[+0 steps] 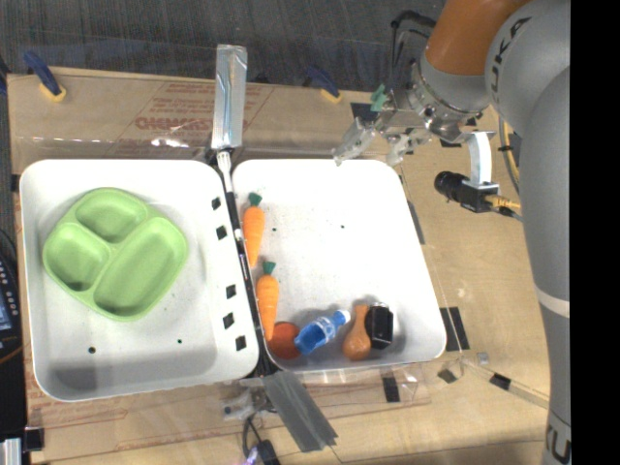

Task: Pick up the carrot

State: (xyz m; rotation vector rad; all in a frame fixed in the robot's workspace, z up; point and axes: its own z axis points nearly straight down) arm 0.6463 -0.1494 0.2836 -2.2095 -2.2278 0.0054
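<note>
You are hovering the two-finger gripper (373, 145) above the far rim of the right-hand shallow white bin (387, 250), its translucent fingers (351, 143) spreading apart and pinching nothing. To do this step well, you should be carrying it toward the bin's left wall, lining the fingers across the slim body, not along it. The nearer target, an orange plastic carrot with a green leafy top (253, 232), is lying lengthwise just beside that wall, so you are leaving little room on one side. A second, similar carrot (266, 295) is lying just below it, tip near a red round toy (284, 338).
</note>
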